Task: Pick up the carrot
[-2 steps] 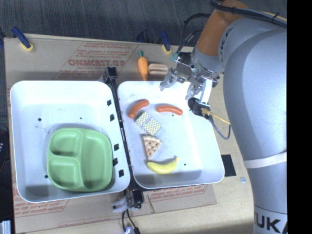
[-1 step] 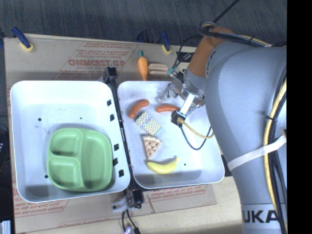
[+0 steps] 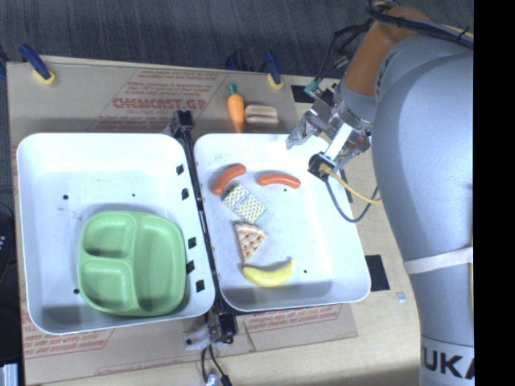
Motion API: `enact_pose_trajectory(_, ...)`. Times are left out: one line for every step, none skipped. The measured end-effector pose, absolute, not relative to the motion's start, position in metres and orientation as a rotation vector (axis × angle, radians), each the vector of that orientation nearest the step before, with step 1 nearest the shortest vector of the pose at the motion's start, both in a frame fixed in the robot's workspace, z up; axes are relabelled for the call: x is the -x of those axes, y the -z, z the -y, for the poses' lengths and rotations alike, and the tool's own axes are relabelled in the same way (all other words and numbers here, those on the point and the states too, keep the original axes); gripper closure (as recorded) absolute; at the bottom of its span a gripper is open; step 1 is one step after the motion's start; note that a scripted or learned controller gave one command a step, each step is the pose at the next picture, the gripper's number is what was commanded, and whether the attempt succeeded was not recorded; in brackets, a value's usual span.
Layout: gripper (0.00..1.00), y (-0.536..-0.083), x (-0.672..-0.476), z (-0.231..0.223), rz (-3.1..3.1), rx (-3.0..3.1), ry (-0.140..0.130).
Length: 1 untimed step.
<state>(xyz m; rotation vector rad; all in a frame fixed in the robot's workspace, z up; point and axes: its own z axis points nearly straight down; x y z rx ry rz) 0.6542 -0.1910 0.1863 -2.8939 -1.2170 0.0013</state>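
Gripper (image 3: 312, 149): finger state cannot be told; hangs over right bin (image 3: 342, 252) at 2 o'clock corner. Carrot (image 3: 235, 109): outside bin, 12 o'clock.

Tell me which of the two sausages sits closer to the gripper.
The right-hand sausage, lying level near the right bin's far wall, is closer to the gripper. The other sausage lies tilted, further left by the bin divider.

An orange carrot (image 3: 235, 112) with a green top lay on the tan tabletop (image 3: 145, 95) printed with red lettering. Both bins (image 3: 48, 215) were white. The divided plate (image 3: 131, 262) was pale green, the banana (image 3: 269, 273) yellow, and the two sausages (image 3: 228, 178) orange-red.
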Motion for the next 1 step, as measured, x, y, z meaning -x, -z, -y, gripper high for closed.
enact_pose_trajectory(0.00,-0.0912,-0.6191,0.2043,0.866,3.014,-0.009)
